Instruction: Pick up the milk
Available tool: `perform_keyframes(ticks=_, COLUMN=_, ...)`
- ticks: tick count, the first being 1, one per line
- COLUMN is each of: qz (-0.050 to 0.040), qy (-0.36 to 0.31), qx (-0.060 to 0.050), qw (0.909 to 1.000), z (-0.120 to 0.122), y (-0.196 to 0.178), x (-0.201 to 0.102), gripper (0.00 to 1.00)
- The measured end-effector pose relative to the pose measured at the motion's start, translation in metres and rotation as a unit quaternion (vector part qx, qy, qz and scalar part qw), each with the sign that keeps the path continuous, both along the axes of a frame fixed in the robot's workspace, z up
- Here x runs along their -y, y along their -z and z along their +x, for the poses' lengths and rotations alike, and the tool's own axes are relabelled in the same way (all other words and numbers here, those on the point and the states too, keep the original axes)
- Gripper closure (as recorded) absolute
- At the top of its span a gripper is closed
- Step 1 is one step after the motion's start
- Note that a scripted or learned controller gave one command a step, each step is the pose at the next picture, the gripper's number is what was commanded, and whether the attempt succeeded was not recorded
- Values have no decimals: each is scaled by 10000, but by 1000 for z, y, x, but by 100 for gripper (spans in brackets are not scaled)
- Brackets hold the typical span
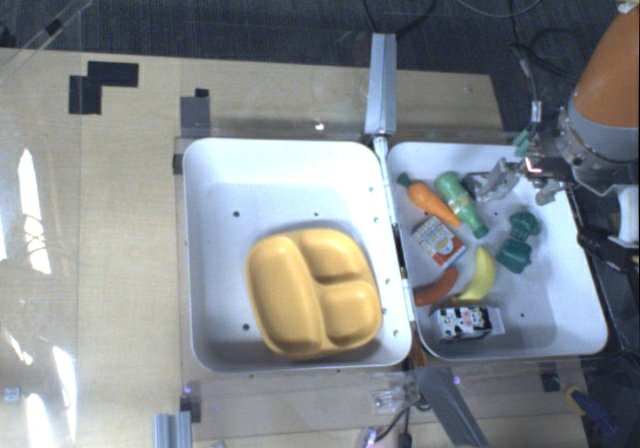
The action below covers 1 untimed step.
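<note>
I see the milk (466, 321) lying flat near the front of the right bin (590, 336), just below the banana (480, 276). My gripper (510, 174) hangs past the banana, at the far side; I cannot tell how its fingers stand. I should come down straight over the milk, clear of the banana.
</note>
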<state>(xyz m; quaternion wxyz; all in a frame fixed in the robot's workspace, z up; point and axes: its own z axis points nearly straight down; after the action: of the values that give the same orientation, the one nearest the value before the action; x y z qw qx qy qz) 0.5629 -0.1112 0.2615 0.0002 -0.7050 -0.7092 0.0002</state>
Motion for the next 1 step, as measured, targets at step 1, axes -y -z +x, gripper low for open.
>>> perform_keyframes(ticks=1, qz=0, qy=-33, qx=-1, qw=10000, z=25, y=54, x=51, gripper=0)
